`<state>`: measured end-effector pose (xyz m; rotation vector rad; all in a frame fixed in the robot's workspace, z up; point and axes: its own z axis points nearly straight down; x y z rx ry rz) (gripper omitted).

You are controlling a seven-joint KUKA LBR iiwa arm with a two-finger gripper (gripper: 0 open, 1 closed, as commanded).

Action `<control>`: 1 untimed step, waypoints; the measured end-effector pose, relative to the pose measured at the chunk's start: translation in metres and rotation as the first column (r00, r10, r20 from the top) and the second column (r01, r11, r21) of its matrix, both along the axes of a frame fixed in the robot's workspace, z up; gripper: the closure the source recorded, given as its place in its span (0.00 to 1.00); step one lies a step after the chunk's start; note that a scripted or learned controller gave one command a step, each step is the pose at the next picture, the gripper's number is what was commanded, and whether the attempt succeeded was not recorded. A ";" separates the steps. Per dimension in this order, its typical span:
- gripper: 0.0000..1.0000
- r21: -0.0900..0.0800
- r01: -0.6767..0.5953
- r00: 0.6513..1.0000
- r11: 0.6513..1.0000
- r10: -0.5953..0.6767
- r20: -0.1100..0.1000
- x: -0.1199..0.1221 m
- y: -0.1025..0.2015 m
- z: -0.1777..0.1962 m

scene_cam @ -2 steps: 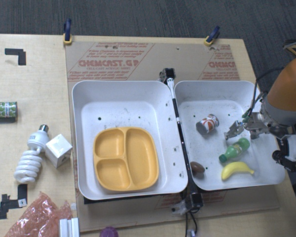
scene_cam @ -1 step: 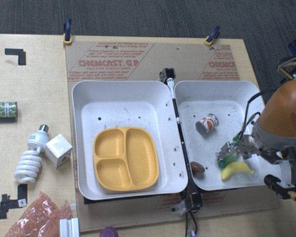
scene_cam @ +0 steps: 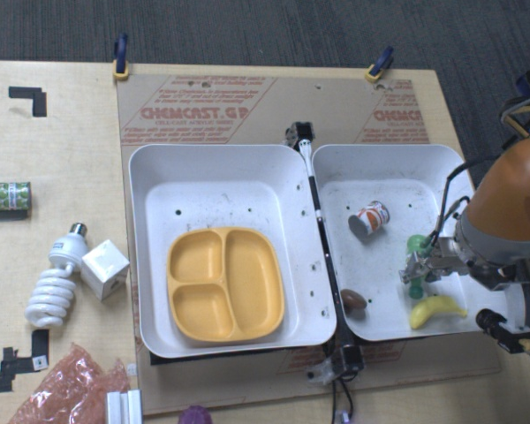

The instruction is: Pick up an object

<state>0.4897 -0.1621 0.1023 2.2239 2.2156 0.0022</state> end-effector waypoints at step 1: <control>1.00 0.000 -0.004 1.000 1.000 0.004 -0.001 -0.011 0.036 0.090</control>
